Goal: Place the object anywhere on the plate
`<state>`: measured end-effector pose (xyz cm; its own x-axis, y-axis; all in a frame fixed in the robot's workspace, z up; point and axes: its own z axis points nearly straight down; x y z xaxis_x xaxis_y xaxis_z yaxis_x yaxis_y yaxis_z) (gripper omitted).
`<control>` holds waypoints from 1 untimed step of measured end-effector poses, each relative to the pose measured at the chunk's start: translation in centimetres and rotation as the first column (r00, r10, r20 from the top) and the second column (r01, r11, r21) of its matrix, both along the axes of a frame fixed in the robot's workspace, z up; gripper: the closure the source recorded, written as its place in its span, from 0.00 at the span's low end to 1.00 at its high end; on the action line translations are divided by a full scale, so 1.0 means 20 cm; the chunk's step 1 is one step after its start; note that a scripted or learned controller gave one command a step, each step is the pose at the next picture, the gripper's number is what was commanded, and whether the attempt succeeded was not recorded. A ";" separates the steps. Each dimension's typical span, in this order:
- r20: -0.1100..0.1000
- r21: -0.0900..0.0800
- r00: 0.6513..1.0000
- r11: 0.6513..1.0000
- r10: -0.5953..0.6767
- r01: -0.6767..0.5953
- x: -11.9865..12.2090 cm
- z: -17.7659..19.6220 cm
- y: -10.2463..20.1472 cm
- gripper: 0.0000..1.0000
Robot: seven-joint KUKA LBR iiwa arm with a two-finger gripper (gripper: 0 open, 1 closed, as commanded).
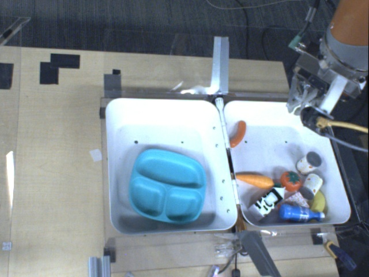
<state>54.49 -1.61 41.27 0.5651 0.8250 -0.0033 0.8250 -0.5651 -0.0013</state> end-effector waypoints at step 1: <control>-0.001 0.001 1.000 1.000 -0.018 0.018 0.20 -0.21 0.30 1.00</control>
